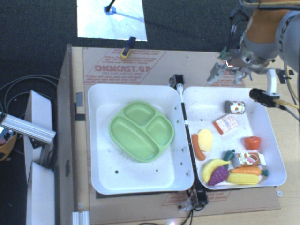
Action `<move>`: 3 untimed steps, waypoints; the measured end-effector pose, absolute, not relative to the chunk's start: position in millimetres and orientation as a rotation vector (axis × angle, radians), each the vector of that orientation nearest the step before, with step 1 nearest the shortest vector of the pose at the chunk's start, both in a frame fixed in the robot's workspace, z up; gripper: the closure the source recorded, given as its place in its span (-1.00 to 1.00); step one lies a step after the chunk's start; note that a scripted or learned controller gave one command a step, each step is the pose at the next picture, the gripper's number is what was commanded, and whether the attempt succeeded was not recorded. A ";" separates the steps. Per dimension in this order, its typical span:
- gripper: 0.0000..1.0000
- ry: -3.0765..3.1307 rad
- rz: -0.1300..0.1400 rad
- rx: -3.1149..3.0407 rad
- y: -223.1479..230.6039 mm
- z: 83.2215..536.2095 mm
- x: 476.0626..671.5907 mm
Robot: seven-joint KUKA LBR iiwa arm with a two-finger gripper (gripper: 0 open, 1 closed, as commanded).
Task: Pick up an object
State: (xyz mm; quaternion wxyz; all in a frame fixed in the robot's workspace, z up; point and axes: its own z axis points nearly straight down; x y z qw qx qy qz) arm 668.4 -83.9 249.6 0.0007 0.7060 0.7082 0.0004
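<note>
Gripper hangs above the far rim of the right bin, at the end of the grey arm with its orange band. The two fingers are spread apart, released, with nothing between them; bare cardboard shows in the gap.

Nearest item to the fingers: a small can lying on its side, a little toward the camera and slightly to view-right of them. Just beyond it, nearer the camera, a red-and-white carton lies tilted. Both are well clear of the fingertips.

Farther from the fingers, along the divider side of the right bin: a pale yellow potato-like piece touching an orange-red hot dog. A red tomato-like piece sits toward the outer wall.

Farthest from the fingers, crowded into the near corner: banana, purple grapes resting against it, corn cob, carrot, a small boxed item with a dark green piece beside it. These touch or overlap one another.

To view-left of the fingers, across the divider, the left bin carries a green divided plate, tilted in plan, three compartments.

Black clamp at the far end of the divider, view-left of the fingers and apart from them.
</note>
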 end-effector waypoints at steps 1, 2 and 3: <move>-1.00 2.221 -0.006 2.227 -129.2 152.1 634.0; -1.00 2.215 0.008 2.212 -140.7 84.7 625.7; 1.00 2.211 0.011 2.207 -142.3 102.2 628.9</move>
